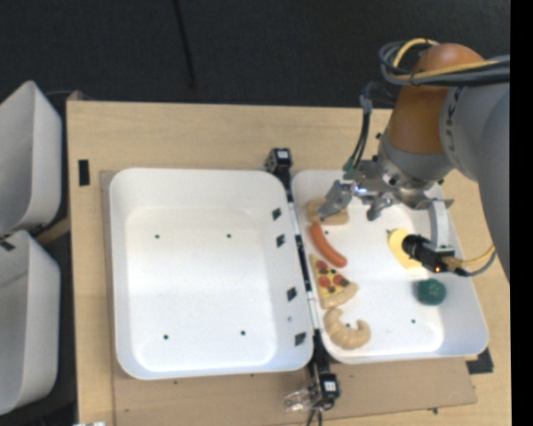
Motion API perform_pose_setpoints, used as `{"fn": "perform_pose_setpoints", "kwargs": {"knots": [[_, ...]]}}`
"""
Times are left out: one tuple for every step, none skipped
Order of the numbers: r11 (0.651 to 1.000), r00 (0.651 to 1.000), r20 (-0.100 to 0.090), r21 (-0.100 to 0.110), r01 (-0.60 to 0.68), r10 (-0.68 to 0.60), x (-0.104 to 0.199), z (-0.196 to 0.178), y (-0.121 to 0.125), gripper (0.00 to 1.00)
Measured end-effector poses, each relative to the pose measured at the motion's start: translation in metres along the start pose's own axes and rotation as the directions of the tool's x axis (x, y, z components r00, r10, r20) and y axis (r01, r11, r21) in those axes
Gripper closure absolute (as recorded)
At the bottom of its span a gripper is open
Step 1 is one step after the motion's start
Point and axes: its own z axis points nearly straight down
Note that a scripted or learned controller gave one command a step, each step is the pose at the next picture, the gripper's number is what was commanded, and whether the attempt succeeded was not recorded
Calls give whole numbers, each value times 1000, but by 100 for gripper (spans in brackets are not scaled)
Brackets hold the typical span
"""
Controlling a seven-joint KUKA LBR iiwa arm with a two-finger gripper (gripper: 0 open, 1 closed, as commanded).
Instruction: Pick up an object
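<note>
End effector low over rt bin, fingers spread

Occlusions in the right bin.
The arm covers the bin's far right corner and runs off frame; the tan object under the gripper is partly hidden, too small to identify.

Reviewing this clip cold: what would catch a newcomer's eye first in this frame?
The grey arm's orange band at upper right stands out, with its gripper hanging over the right bin. Below it, toy foods line that bin's left side: a sausage, a pizza slice and a croissant.
</note>
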Motion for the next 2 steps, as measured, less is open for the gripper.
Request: {"fn": "perform_pose_setpoints", "kwargs": {"knots": [[1000,1000,-2,13,-4,4,-20,52,-34,0],[1000,1000,-5,9,-4,4,-22,101,-84,0]]}}
